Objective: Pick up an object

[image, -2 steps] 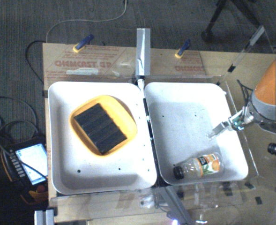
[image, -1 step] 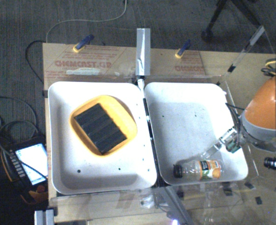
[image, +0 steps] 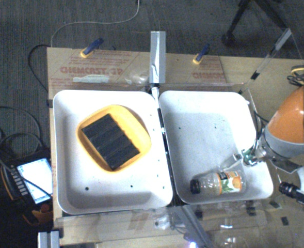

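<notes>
A clear plastic bottle (image: 218, 183) with an orange label and a dark cap lies on its side at the front of the right bin (image: 203, 123), cap pointing left. My gripper (image: 239, 160) hangs at the bin's right side, just above and to the right of the bottle, close to its base end. Nothing shows held in it. In the left bin (image: 69, 185) rests a yellow dish (image: 136, 123) with a black ridged block (image: 111, 140) lying in it.
The arm's orange band (image: 291, 119) and grey wrist overhang the right bin's right wall. A metal divider strip (image: 157, 56) stands behind the seam between the bins. Two clamps (image: 92, 47) hold the cardboard backing. Cables and a tablet (image: 33, 177) lie on the floor at left.
</notes>
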`<state>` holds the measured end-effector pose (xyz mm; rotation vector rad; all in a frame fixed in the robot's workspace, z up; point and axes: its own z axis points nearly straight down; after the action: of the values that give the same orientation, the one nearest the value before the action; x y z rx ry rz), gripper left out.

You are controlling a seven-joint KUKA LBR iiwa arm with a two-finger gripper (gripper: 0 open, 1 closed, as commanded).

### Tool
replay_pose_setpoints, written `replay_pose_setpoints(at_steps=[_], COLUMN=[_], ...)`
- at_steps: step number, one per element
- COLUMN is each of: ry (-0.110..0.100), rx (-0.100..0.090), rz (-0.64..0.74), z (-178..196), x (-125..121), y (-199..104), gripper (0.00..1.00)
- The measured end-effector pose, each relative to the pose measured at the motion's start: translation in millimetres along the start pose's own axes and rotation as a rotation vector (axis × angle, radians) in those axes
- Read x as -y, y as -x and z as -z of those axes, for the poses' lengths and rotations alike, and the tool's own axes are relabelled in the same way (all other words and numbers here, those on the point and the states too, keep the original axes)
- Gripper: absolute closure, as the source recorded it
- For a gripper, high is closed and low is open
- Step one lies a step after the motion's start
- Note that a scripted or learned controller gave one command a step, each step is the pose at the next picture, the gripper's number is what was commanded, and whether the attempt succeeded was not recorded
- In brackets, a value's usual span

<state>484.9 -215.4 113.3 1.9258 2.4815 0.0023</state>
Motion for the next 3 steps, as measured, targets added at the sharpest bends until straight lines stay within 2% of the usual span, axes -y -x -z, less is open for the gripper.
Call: replay_pose_setpoints(at_steps=[1, 2, 3], ry=[-0.002, 0.027, -0.002], rx=[0.003, 0.011, 0.002], rz=[-0.359, -0.358, -0.369], z=[100.5, 26.8, 0.1], x=[-1.8, -7.5, -10.4], y=[-7.3, 3.4, -20.6], gripper=[0.00, 0.00, 0.00])
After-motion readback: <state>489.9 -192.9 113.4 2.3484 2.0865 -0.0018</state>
